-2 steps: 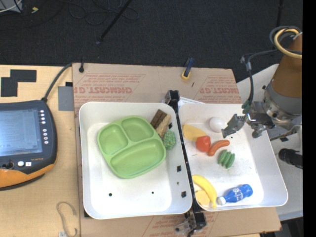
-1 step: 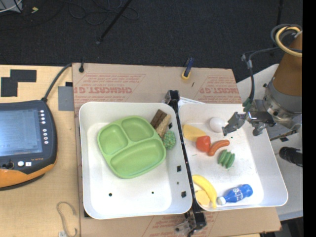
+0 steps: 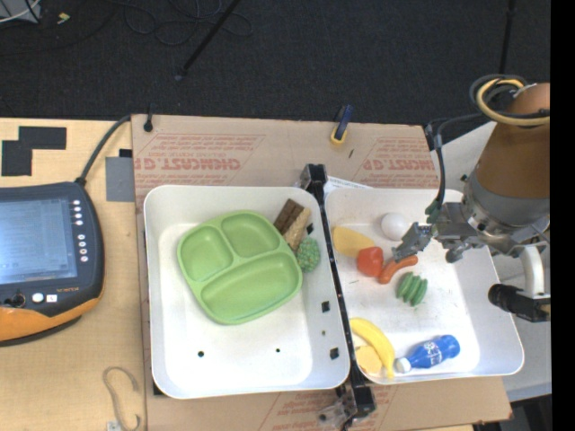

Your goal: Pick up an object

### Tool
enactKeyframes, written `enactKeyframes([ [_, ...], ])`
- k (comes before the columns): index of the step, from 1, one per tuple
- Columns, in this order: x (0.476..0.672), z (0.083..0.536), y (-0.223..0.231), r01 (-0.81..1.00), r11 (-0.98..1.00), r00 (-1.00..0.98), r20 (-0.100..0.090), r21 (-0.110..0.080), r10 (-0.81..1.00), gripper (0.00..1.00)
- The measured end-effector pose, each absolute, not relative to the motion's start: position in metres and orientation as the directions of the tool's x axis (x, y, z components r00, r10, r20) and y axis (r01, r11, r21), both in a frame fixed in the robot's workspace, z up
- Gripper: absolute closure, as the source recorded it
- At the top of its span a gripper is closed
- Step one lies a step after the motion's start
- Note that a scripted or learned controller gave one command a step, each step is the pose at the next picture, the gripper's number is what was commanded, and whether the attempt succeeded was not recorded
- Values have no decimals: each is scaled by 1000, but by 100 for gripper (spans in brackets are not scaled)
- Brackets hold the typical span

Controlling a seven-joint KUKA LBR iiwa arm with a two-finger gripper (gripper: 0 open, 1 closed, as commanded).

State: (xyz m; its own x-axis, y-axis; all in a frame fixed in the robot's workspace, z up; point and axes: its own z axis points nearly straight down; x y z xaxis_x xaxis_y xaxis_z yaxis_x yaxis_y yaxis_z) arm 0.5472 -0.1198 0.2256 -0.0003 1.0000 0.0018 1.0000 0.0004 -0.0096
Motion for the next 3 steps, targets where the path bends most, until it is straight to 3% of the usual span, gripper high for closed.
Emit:
enactKeyframes([
  [2, 527, 120, -124, 1000, 1, -1, 3, -9, 1000, 0],
  [3, 528, 89, -123, 1000, 0, 0, -2, -1, 1000, 0],
])
